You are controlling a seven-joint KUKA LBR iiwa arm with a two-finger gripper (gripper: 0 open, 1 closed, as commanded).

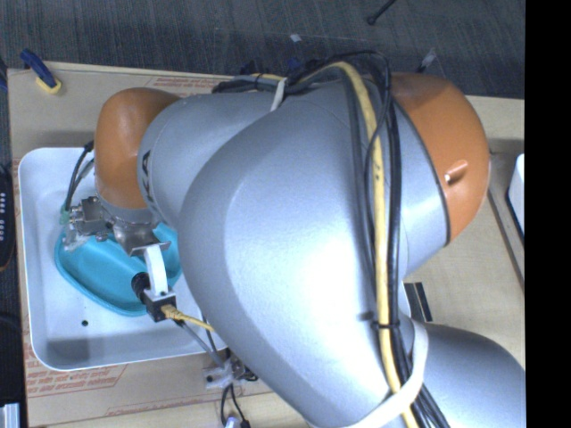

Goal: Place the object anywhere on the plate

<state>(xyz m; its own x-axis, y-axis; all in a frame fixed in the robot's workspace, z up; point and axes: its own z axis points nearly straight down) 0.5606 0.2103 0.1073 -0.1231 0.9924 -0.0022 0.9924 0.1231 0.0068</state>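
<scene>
Over left bin (53,346): tool (89,226) above blue plate (107,279) (no legible writing).

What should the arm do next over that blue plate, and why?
Probably lift straight up a little. The arm covers most of the bins, and its wrist sits low over the blue plate in the left bin. Whether an object already lies on the plate is hidden, so rising would clear the view and let that be checked.

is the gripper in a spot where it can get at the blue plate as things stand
Probably yes: the gripper sits right over the blue plate in the left bin, with nothing visible between them, though the arm hides much of the plate.
</scene>
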